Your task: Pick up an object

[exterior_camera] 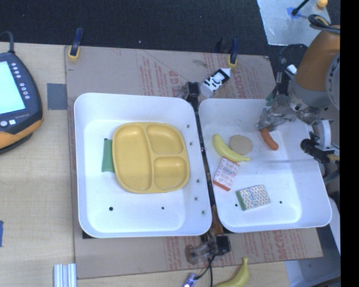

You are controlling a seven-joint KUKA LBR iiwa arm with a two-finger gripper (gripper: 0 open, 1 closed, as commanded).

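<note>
Loose banana: a yellow banana (236,275) is lying on the bench at 6 o'clock, outside the bins, nearest to me.
Cable clamp: a small dark clamp with wires (208,251) is sitting just beyond it, against the near edge where the two bins meet.
Right bin: a shallow white plastic bin (299,211) is taking up the 3 o'clock side of the brown cardboard sheet (137,64).
Patterned pad: a small green-edged rectangular pad (253,197) is lying nearest in that bin.
Carton: a flat red-and-white printed packet (226,174) is resting at 10 o'clock from the pad, near the bin's left wall.
Toy banana: a short yellow plastic banana (228,150) is lying just beyond the packet, touching a round tan disc (240,143) at its 2 o'clock.
Sausage: a small orange-red sausage-shaped piece (269,140) is lying at 3 o'clock from the disc, on the bin floor.
Gripper: the grey two-finger gripper (270,122) is hanging just above the sausage's far end; I cannot tell how far its jaws are parted, and nothing is visibly between them.
Left bin: a second shallow white bin (93,214) is holding a yellow three-compartment plastic tray (149,156), with a green flat piece (107,155) poking out at the tray's 9 o'clock.
Pendant: an orange-and-grey control tablet (9,103) is lying at 9 o'clock on the wooden bench.
Far edge: blue-and-yellow clips (75,43) are pinching the cardboard at 12 o'clock.
</note>
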